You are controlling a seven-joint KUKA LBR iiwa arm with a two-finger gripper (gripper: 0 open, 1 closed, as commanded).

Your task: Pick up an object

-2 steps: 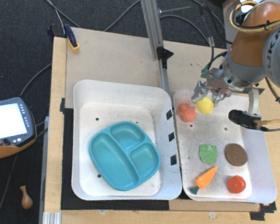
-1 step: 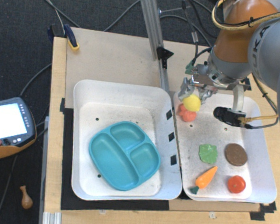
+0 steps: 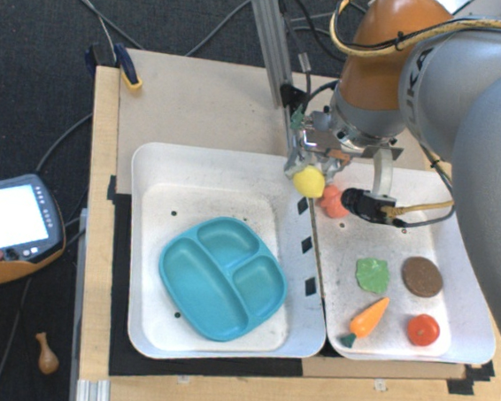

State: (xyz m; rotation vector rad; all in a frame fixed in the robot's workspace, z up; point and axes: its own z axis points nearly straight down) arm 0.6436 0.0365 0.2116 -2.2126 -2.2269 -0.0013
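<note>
Yellow ball [image 3: 308, 182], one, clamped in the hand [image 3: 312, 168]; one blue tray [image 3: 222, 278].

You view the worktop [image 3: 199, 101] from one fixed camera mounted above it, angled obliquely downward, framing both white bins [image 3: 236, 169] at moderate range.

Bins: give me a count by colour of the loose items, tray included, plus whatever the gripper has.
Yellow: 1, ball between the fingers of the gripper
Pink: 1, lump
Green: 1, piece
Brown: 1, disc
Orange: 1, carrot
Red: 1, tomato
Blue: 1, tray
Total: 7
</note>
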